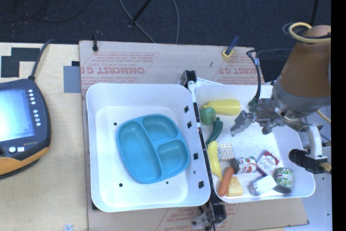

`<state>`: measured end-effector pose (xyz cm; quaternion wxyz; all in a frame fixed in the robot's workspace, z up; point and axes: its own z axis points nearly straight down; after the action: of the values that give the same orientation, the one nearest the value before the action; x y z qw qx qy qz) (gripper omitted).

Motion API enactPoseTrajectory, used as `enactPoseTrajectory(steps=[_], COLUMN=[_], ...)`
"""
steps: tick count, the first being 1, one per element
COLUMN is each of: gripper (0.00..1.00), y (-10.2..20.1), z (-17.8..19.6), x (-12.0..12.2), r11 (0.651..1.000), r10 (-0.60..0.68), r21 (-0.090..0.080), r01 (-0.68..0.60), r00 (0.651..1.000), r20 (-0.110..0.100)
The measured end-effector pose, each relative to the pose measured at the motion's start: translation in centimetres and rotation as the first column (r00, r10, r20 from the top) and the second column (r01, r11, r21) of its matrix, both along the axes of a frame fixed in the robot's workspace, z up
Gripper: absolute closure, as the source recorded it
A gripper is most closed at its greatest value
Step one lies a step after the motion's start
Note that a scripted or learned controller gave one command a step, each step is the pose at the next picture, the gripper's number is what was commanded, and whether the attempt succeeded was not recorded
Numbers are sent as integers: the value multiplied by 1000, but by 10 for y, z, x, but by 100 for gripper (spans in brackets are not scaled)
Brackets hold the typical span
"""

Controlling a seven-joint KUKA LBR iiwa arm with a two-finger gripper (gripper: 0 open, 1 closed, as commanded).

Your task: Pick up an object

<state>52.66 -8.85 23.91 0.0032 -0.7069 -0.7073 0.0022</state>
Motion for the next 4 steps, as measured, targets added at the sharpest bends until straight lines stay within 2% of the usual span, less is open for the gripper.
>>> enactPoseTrajectory(steps=[1, 2, 3, 4], gripper=[0, 0, 0, 100], y=[0, -1, -10, -9], z=[-125, -152, -128, -122], x=[-41, 13, 119, 116], r11=[1000, 1000, 1000, 1000], r10=[-1, -2, 1, 3], r21=[-2, -6, -1, 2], r01=[1, 2, -1, -3], r00=[1000, 1000, 1000, 1000], r20=[8, 4, 3, -7])
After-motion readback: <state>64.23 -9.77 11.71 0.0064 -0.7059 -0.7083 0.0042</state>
